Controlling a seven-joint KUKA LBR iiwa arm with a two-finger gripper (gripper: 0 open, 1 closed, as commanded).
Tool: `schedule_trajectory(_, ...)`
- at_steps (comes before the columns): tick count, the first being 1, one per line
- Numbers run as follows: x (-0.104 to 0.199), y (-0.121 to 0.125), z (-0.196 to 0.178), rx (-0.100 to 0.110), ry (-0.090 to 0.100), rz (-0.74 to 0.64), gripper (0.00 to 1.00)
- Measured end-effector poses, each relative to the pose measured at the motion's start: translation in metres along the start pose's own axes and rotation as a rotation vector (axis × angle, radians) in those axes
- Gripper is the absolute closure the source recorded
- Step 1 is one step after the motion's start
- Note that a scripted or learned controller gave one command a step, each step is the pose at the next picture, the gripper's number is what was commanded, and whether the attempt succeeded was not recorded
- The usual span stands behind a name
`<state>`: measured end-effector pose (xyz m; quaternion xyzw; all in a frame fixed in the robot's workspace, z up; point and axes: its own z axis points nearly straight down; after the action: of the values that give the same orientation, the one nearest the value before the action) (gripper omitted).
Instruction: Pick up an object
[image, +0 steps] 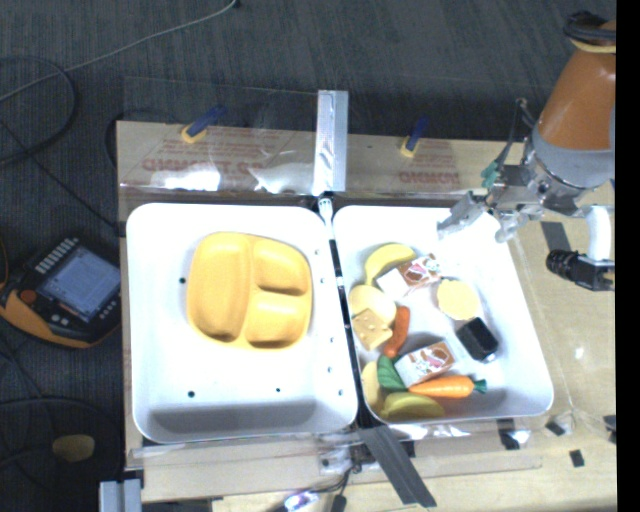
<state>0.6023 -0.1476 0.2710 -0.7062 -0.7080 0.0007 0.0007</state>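
Carrot (441, 386) lies well apart from fingers (478, 215) — bin's (530, 330) opposite corner.

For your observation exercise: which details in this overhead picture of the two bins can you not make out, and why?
- Claw: too small and blurred to tell open from shut.
- Arm: cut off by the top and right edges.
- Green item: mostly hidden under the small carton.
- Carton labels: too small to read.
- Right bin front corner: toys overlap, edges unclear.
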Motion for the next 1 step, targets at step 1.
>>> schedule_trajectory(1,0.0082,0.0016,0.0318,-0.002,0.000,-0.418,0.00)
